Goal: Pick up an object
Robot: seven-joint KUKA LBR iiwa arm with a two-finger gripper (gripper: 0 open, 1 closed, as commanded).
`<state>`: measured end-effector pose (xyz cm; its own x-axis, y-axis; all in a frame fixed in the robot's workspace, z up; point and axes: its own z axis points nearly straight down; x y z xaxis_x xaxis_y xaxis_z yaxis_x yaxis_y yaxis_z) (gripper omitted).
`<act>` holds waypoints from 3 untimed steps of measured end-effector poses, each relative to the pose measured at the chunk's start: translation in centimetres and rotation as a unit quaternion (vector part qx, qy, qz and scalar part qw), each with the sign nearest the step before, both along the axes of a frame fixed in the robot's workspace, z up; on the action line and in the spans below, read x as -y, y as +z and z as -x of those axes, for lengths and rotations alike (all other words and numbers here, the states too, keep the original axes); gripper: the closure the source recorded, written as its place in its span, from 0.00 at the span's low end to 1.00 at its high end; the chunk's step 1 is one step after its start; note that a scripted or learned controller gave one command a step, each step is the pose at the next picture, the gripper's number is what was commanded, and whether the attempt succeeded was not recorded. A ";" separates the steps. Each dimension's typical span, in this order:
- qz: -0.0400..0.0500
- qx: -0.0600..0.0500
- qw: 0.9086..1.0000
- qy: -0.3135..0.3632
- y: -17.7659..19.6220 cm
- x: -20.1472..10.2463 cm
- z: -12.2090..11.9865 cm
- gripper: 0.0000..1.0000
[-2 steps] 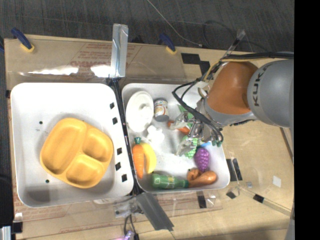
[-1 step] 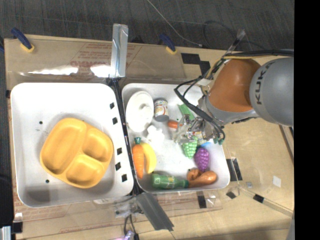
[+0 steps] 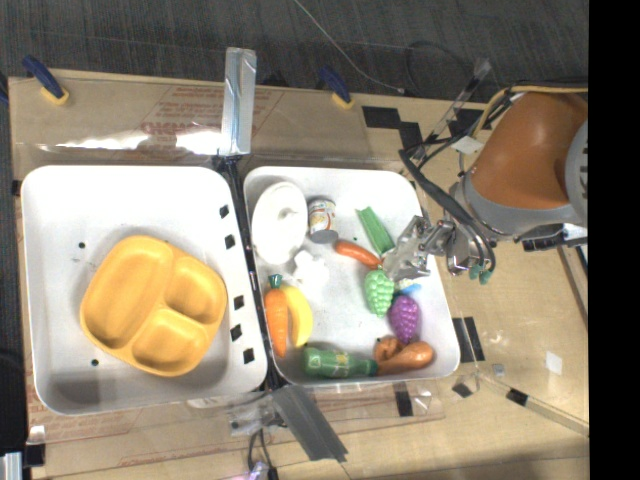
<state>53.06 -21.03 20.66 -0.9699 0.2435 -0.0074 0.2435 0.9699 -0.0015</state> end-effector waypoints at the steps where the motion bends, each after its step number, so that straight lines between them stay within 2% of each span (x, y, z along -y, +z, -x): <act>1: -0.002 -0.004 0.995 -0.100 -2.5 -0.1 5.3 1.00; 2: -0.003 -0.005 0.985 -0.173 -8.5 -5.6 1.9 1.00; 3: -0.001 -0.001 0.997 -0.078 -6.5 -2.5 -2.6 1.00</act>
